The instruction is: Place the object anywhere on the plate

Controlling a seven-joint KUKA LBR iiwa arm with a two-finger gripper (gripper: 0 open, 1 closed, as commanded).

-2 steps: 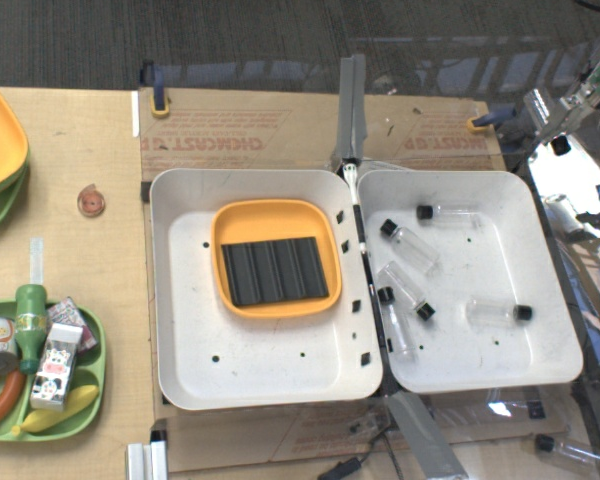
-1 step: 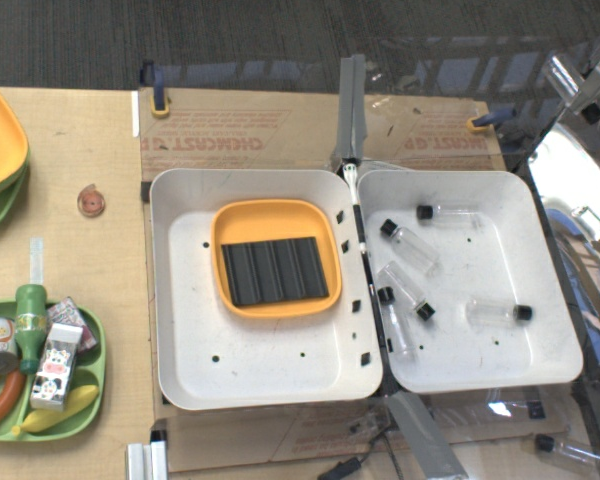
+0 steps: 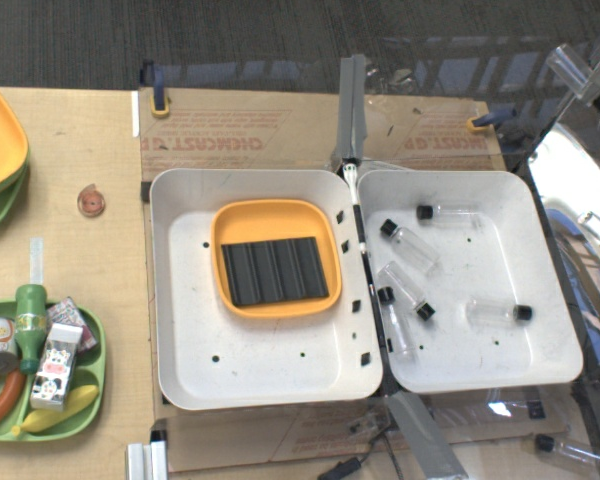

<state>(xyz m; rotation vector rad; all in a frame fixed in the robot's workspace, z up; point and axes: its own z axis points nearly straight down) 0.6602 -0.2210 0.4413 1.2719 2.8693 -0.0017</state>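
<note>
Plate (image 3: 277, 226): orange, rounded-square, ribbed black insert. Clear plastic vials (image 3: 408, 243), black-capped, in right bin (image 3: 550, 268). My end effector's state: cannot tell.

Robotics lab: two white bins (image 3: 170, 298) on cardboard-covered bench (image 3: 240, 133), clamps (image 3: 158, 103), loose vials (image 3: 408, 243), toy food (image 3: 40, 368).

Orange plate (image 3: 276, 224) in left bin (image 3: 180, 368); apparently clear vials (image 3: 408, 246) in right bin (image 3: 550, 358).

At the far right edge we see a pale grey, smooth-sided piece (image 3: 582, 71) with a bright sheen. We cannot tell which part it is.
</note>
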